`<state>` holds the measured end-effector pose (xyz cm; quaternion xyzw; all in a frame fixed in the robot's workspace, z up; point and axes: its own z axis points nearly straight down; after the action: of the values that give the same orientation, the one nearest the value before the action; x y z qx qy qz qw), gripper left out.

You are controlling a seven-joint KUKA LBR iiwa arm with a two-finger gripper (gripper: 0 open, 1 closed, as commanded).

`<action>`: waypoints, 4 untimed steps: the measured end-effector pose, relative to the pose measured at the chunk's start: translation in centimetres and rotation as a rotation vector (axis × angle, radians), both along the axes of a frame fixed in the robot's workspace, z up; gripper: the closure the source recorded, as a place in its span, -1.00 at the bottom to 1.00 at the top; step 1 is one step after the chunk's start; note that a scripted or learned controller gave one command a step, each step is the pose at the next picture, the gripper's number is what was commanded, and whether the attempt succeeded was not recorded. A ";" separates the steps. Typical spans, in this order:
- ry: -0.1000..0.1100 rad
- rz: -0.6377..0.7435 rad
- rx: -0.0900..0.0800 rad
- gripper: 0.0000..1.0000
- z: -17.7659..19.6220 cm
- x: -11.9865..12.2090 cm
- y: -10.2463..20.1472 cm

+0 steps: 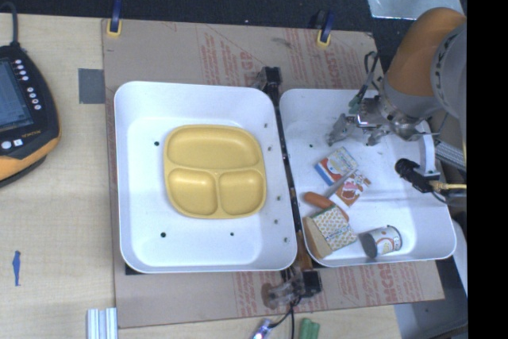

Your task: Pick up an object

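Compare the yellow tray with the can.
The yellow tray lies flat in the left bin, alone; the can lies on its side in the right bin among other items. The tray is far larger and plain yellow, with three compartments; the can is small, light-labelled. Both lie untouched.

A wooden bench (55, 250) bears cardboard (198, 52), two white bins (135, 171), a pendant (20, 119).

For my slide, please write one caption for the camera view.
Gripper above right bin of small items; yellow divided tray in left bin.
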<state>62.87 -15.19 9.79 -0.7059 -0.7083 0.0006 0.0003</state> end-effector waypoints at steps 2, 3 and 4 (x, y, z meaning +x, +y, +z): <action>0.001 0.000 0.001 -1.00 -0.6 -0.2 2.9; 0.003 0.002 -0.001 -1.00 -0.6 -6.1 4.0; 0.004 0.000 0.000 -1.00 -0.6 -6.9 4.7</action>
<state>55.98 -10.50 9.15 -0.7058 -0.7084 0.0022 0.0016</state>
